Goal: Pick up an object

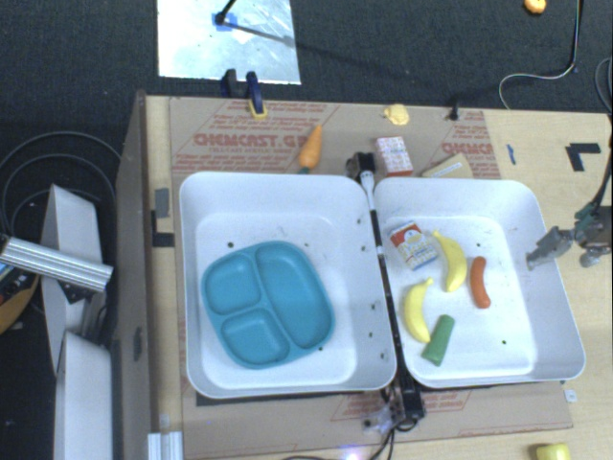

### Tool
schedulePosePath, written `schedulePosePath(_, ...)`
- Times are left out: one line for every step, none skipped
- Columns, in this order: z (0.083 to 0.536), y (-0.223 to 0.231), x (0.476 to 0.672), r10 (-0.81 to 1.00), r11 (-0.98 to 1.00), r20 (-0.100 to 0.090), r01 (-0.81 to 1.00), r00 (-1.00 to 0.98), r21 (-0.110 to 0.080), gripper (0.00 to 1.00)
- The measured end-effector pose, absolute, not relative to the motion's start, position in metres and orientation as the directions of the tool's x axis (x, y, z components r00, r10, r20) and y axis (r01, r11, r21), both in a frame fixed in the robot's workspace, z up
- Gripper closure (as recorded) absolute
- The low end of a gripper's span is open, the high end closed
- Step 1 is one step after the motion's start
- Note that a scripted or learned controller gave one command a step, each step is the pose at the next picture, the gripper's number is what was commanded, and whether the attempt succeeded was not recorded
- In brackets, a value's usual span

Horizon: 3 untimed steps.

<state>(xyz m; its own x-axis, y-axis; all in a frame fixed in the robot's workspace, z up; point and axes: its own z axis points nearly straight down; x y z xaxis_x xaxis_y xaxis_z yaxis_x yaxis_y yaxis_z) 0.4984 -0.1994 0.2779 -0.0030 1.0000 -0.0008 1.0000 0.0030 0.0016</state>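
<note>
Dark carpet surrounds a pale bench (536, 151) topped with printed cardboard, on which two shallow white bins sit side by side. At the left bin (192, 257), a blue divided tray (266, 303) with three compartments lies flat on the floor.

Over in the right bin (536, 353), the loose items cluster toward its left half. A small red-and-white carton (413, 245) lies near the upper left, just beside a yellow banana (451, 261) that curves downward. An orange-red sausage (480, 282) lies to the right of that banana, close but apart from it. Lower down, a second yellow banana (418, 310) rests beside a green block (439, 339), the two nearly touching at their lower ends.

Entering from the right edge of the frame, the gripper (548, 247) hangs over the right bin's right rim, well apart from the food items. Nothing is between its fingers; whether they are apart or together cannot be told at this size.

Behind the bins, an orange carrot (310, 147) lies on the cardboard.
</note>
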Motion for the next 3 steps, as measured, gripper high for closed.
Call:
schedulePosePath(0.130,-0.206,0.500,1.000,0.001,0.003,1.000,-0.001,-0.009,0.00)
schedulePosePath(0.107,-0.186,0.561,1.000,0.008,-0.001,1.000,-0.008,0.005,0.00)
schedulePosePath(0.083,-0.174,0.537,1.000,0.001,0.001,1.000,-0.001,-0.001,0.00)
